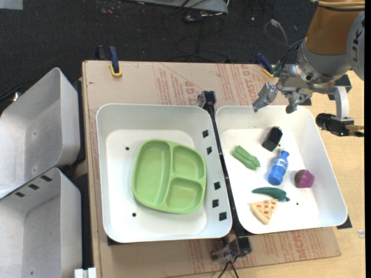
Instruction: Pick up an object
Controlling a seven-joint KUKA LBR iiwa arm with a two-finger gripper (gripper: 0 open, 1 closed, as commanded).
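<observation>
My gripper [279,100] hangs above the far edge of the right bin [330,149], its two fingers spread open with nothing between them. Below it in the bin lie a black block [272,138], a green pea pod [246,157], a blue bottle [279,168], a purple plum-like ball [304,179], a dark green pepper [271,194] and a pizza slice toy [264,211]. The black block is the closest object to the fingers, just in front of them.
The left bin [116,126] holds a light green divided plate [170,176]. A black divider clip line [217,155] runs between the bins. Two white bins [35,126] stand off the bench at left. Clamps [114,62] sit on the cardboard's far edge.
</observation>
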